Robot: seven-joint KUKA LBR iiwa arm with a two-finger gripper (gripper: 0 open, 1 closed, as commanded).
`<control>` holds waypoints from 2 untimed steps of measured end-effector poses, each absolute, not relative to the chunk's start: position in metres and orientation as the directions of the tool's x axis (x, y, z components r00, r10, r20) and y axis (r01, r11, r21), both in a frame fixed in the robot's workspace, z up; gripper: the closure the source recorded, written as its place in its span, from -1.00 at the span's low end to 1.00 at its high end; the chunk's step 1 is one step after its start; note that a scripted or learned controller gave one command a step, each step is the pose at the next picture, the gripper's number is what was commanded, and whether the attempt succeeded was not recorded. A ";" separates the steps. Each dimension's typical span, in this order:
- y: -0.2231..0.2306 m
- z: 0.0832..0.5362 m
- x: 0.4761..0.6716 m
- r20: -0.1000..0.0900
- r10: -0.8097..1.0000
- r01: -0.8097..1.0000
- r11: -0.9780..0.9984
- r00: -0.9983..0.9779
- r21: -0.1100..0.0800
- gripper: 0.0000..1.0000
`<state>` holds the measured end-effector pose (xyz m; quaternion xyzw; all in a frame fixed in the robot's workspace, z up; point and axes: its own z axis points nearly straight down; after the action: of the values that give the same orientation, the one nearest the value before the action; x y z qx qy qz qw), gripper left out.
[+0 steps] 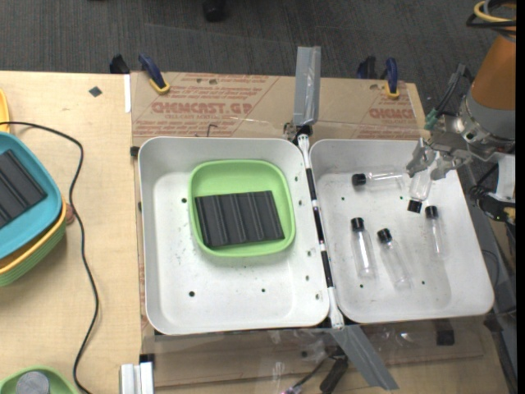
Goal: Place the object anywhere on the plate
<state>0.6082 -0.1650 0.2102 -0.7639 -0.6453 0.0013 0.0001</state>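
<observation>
A green square plate with a black ribbed insert lies in the left bin. Several clear vials with black caps lie in the right bin. One vial stands steeply, its cap low and its upper end right under my gripper. The gripper hangs over the bin's far right part, below the orange band. Whether it grips that vial is unclear from here.
Other vials lie at the bin's far side, middle and right. A cardboard sheet sits behind the bins. Stacked teal and yellow trays and a black cable occupy the bench at left.
</observation>
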 end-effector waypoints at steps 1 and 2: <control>-0.165 0.210 0.608 -0.002 0.986 0.986 -0.167 0.167 -0.002 -1.00; -0.205 0.250 0.618 -0.003 0.940 0.940 -0.342 0.342 -0.001 -1.00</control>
<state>0.6177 -0.2047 0.2500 -0.8191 -0.5737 0.0015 -0.0002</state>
